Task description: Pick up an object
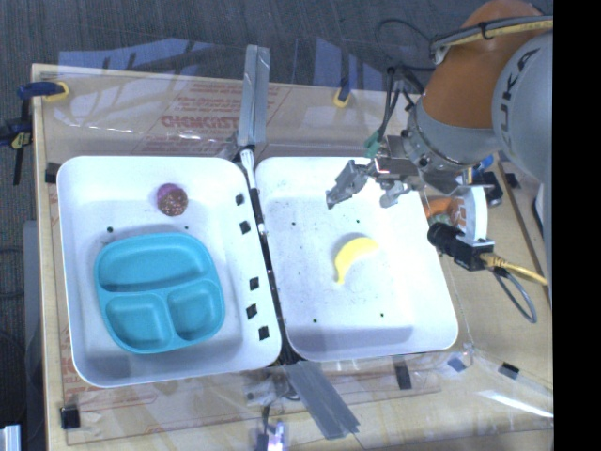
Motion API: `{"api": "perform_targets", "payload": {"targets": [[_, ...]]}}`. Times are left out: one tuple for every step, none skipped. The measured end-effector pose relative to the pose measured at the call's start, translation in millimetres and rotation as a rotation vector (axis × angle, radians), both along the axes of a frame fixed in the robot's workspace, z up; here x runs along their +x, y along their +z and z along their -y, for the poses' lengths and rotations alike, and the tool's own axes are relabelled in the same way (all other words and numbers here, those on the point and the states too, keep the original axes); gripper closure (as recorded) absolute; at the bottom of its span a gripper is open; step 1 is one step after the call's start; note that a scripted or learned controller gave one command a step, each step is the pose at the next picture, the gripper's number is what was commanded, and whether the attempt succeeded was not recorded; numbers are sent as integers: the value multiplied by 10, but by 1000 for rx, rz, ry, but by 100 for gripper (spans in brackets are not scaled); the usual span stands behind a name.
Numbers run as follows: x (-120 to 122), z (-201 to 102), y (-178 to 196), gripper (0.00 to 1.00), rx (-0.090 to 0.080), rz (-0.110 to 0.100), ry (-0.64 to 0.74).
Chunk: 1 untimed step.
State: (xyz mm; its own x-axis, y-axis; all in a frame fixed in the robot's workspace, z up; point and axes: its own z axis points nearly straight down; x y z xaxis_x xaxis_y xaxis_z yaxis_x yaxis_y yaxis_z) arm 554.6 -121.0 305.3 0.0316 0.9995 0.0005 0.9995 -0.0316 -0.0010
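Observation:
A yellow banana (352,256) lies in the middle of the right bin (310,332). My gripper (368,189) hangs over the far part of that bin, above and slightly beyond the banana, apart from it. Its two fingers (342,188) are spread wide with nothing between them. In the left bin (80,252) a small dark red ball (172,198) sits near the far wall, beside a blue divided plate (160,290).
A grey divider (254,97) runs up between the two bins. The arm's orange band and cables (474,242) crowd the right side of the right bin. Blue and yellow clamps (38,90) hold the bench's far left edge.

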Motion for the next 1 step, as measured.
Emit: {"api": "perform_targets", "payload": {"targets": [[50, -50, -1180, 0, 1, -5, 27]]}}
